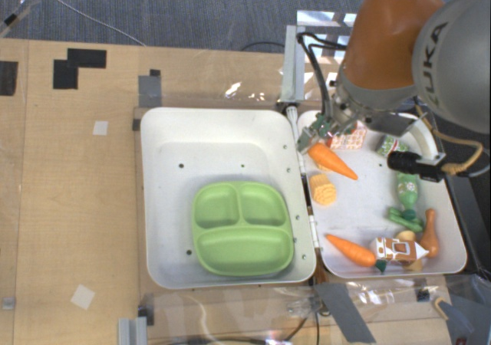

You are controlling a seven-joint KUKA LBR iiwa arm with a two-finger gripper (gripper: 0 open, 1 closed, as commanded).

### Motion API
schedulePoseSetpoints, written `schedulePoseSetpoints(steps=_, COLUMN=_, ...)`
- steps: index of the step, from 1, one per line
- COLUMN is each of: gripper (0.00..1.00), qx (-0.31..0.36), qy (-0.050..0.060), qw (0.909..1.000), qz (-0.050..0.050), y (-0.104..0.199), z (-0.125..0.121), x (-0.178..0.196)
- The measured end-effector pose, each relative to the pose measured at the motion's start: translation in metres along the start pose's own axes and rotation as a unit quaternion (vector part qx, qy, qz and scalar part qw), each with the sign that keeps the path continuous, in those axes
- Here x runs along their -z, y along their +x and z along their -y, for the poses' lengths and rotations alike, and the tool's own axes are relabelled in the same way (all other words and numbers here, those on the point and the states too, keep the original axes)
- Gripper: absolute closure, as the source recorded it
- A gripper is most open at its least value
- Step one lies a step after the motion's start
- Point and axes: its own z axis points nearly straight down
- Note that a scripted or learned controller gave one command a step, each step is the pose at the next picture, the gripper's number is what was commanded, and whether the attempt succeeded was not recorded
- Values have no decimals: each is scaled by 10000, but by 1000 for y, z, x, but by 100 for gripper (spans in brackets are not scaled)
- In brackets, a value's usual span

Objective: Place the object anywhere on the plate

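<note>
A green plate [242, 228] with three compartments lies in the left white bin [169, 144], toward its front. My gripper [321, 133] hangs over the back left corner of the right bin [453, 255], close to the wall between the two bins. Directly below it lies an orange carrot [334, 162], its thick end right at the gripper and its tip pointing to the front right. The arm's wrist hides the contact, so I cannot see whether the carrot is held.
The right bin also holds a small yellow-orange piece [324, 190], a second carrot [351, 250], a little carton [399, 248], a green bottle [406, 190], a brown bottle [430, 232] and a red-and-white box [350, 137]. The arm's orange band [387, 25] looms over the bin's back.
</note>
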Motion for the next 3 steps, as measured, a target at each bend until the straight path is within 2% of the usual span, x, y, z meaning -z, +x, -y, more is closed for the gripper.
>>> schedulePoseSetpoints(steps=1, gripper=100, qx=-549, qy=28, qw=9985, qz=-12, y=60, z=4, x=-70)
schedulePoseSetpoints(steps=2, gripper=100, qx=222, qy=6, qw=9998, qz=-6, y=133, z=7, x=-67)
schedulePoseSetpoints(steps=3, gripper=0, qx=208, qy=7, qw=9998, qz=-2, y=131, z=7, x=-67)
